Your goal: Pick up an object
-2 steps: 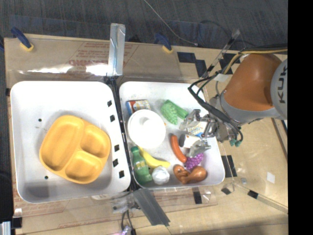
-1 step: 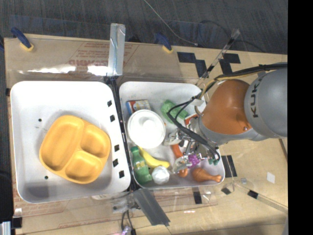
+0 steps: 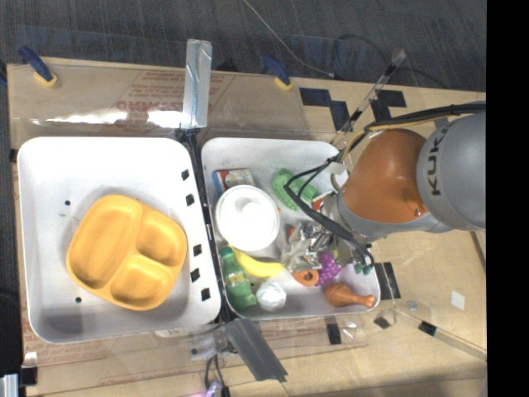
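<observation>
Nearest the camera, the arm's orange band (image 3: 382, 176) is seen above the right bin (image 3: 264, 149), with the gripper (image 3: 312, 248) lowered among the clutter there. Whether its jaws are spread or pressed together cannot be told, since they are hidden among cables and toys. Just beside it lie purple grapes (image 3: 330, 265), an orange piece (image 3: 306, 277) and a brown drumstick (image 3: 347, 295); a white bowl (image 3: 247, 217), a banana (image 3: 258, 265) and a green bottle (image 3: 236, 284) lie nearby. A yellow divided plate (image 3: 126, 250) rests alone in the left bin (image 3: 50, 164). Nothing is seen lifted, so the pick is judged not yet done; a grasp and a raise remain.
</observation>
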Available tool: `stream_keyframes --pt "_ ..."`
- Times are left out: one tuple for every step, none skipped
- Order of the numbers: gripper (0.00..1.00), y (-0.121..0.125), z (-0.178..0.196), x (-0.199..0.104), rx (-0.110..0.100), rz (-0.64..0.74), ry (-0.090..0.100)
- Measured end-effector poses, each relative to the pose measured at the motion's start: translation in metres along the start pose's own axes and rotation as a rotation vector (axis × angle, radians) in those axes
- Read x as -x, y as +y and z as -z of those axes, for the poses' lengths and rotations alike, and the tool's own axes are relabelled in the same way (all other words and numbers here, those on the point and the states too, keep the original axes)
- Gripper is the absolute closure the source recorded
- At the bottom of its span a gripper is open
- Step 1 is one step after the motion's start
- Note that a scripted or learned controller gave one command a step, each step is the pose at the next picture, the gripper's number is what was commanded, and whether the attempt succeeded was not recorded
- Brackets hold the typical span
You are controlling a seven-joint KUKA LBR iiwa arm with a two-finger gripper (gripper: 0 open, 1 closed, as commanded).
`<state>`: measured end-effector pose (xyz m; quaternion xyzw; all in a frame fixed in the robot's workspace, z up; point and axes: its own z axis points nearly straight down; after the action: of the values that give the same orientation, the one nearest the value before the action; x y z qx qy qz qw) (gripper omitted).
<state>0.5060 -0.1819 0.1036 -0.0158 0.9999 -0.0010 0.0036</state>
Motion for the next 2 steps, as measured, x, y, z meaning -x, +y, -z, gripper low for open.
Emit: stream_keyframes --pt "1.0 0.02 0.151 0.082 -0.001 -0.012 -0.005" --pt "1.0 -0.024 0.19 0.121 -0.001 -0.117 0.002"
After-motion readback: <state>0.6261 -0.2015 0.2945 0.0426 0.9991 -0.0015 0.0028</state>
